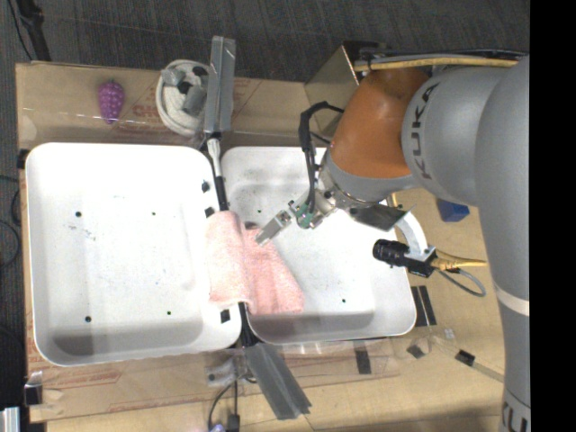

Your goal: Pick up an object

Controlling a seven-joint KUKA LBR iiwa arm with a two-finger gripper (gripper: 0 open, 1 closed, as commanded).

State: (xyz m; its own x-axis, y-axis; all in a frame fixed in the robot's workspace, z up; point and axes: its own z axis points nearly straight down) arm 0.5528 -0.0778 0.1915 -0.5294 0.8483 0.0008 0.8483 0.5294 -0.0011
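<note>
A purple grape-like toy (111, 100) sits on the cardboard-covered bench (63, 88), beyond the far left corner of the left bin (117, 250), whose white floor carries a few dark specks. Right of the toy, still beyond that bin's far rim, a white coiled object (183, 95) rests against a grey metal bar (219, 84) that runs toward the seam between the bins. A pink cloth (247, 266) lies draped over that seam, its left edge on the left bin's right rim and most of its crumpled body spread on the floor of the right bin (360, 304), toward that bin's near left corner. Just right of the left bin's far right corner, the gripper (270, 230) hangs over the cloth's upper edge; its slim grey tip looks pressed together with nothing between the fingers, though the tip is small and hard to read. Farther right of the left bin, the arm (450, 133), grey with an orange band, covers the right bin's far right corner, and a black cylinder (394, 253) juts out beneath the arm's wrist.
</note>
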